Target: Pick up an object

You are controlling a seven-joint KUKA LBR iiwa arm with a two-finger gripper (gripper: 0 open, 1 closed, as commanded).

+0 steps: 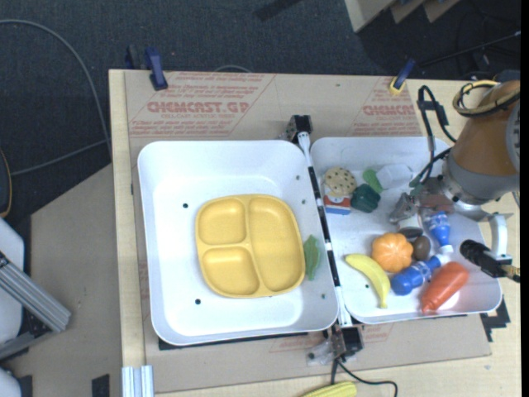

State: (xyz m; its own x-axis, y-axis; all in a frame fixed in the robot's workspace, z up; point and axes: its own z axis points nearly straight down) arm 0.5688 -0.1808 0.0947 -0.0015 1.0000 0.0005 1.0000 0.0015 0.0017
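Arm: the grey arm with its orange band (489,139) comes in from the right and leans over the right bin.
Claw: the claw (407,209) sits low in the right bin (364,149), up and to the right of the orange; its dark fingers look spread a little, with nothing seen between them.
Orange: the orange (392,251) lies near the middle of the right bin and serves as the landmark here.
Banana: the banana (370,276) lies just below and to the left of the orange, curving down toward the bin's near wall.
Blue toy: a blue toy (409,279) sits just below and right of the orange, close beside the banana's tip.
Red object: a red-orange object (443,287) lies to the lower right of the orange, next to the blue toy.
Cookie box: a small pack with a cookie picture (338,187) stands up and to the left of the orange, by the bin's left wall.
Green block: a dark green block (364,196) lies just right of the cookie pack, above and left of the orange.
Left bin: the left bin (165,222) holds a yellow divided plate (248,245), well left of the orange, with a green leaf-like piece (312,256) at its right edge.
Table: both bins rest on the table (248,98).
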